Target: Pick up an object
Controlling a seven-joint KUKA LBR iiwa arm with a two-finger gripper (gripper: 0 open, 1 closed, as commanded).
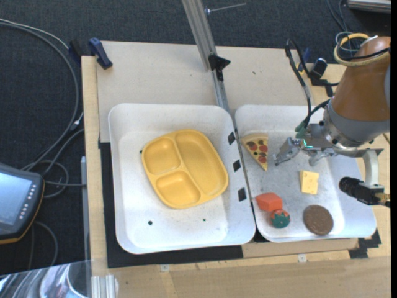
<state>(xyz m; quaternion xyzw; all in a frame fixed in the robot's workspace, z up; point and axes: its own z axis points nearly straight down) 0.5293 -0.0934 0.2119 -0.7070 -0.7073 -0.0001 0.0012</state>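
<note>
The right bin (353, 231) holds several toy foods. A pizza slice (257, 150) lies at its left side, a yellow cheese square (309, 182) near the middle, a red piece with a green end (273, 207) at the front, and a brown round cookie (318, 220) at the front right. My gripper (303, 153) hangs over the bin's middle, between the pizza slice and the cheese square and a little behind the cheese. Its fingers (286, 150) are spread open with nothing between them.
In the left bin (124, 166) lies a yellow divided plate (183, 167). A metal pole (201, 23) slants down to the divider between the bins. The arm's orange and grey body (363, 98) covers the right bin's back right corner.
</note>
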